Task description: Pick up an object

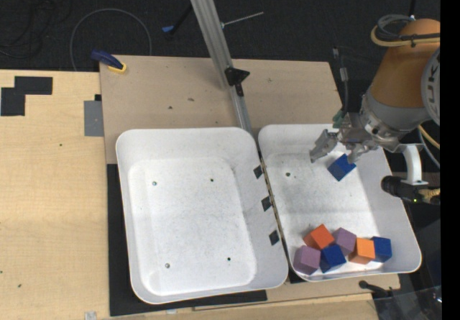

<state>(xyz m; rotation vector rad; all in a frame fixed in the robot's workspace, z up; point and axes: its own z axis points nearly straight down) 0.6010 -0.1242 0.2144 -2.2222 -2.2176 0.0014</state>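
Blue cube (341, 167) between pincer (339, 153) fingers — above right bin (287, 140).

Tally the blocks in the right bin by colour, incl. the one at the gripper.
Blue: 3, one at the gripper, two in the near-corner pile
Orange: 2
Purple: 2
Total: 7

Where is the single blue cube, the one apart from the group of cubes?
The blue cube is in the upper part of the right bin, directly below the gripper, well apart from the cluster of cubes in the bin's near corner.
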